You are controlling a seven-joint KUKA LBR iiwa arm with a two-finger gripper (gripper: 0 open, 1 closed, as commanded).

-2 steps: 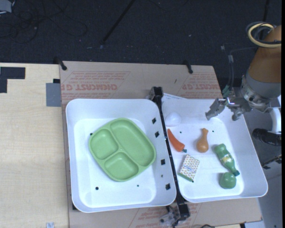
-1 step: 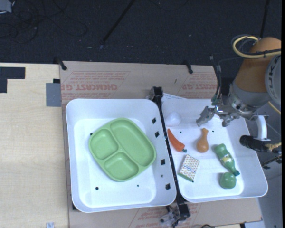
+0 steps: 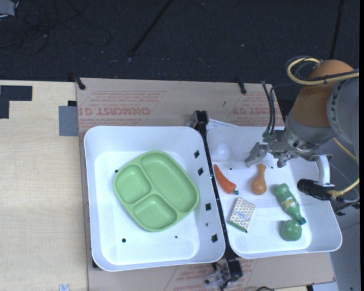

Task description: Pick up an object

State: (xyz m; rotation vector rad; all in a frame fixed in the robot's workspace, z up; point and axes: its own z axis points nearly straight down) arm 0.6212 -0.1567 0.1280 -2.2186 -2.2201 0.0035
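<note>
My gripper [image 3: 268,159] hangs over the upper middle of the right bin [image 3: 327,238], open, with nothing between its fingers. Just below it lies a tan drumstick-shaped toy [image 3: 259,180], its thin end pointing up toward the fingers. Left of that are an orange-red chili-shaped piece [image 3: 223,179] and a white ball [image 3: 222,153]. A green bottle [image 3: 289,202] and a green round fruit [image 3: 290,230] lie lower right. Near the divider sits a small patterned packet [image 3: 242,214].
In the left bin [image 3: 103,144] rests a green three-compartment plate [image 3: 155,190]. A black divider strip [image 3: 209,187] separates the bins. The arm's grey body and orange band [image 3: 321,96] stand over the right bin's far right corner, with cables beside them.
</note>
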